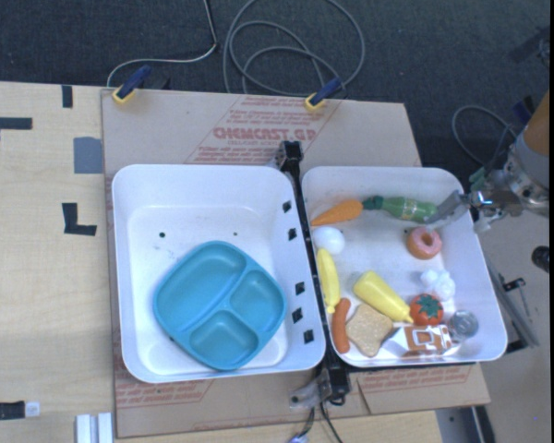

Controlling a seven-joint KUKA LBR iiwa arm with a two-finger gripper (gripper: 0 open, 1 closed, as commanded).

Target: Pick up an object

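A cardboard-topped bench (258, 132) over dark carpet bears two white bins. The left bin (129, 201) holds a blue divided plate (220, 305). The right bin (485, 275) holds toy food; the gripper (462, 203), fingers' state indiscernible, hovers at its far right rim near a green bottle (408, 209), probably light, rigid, slippery, best pinched across its body.

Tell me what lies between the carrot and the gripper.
In the camera view, a green bottle lies between the carrot and the gripper, along the right bin's far side.
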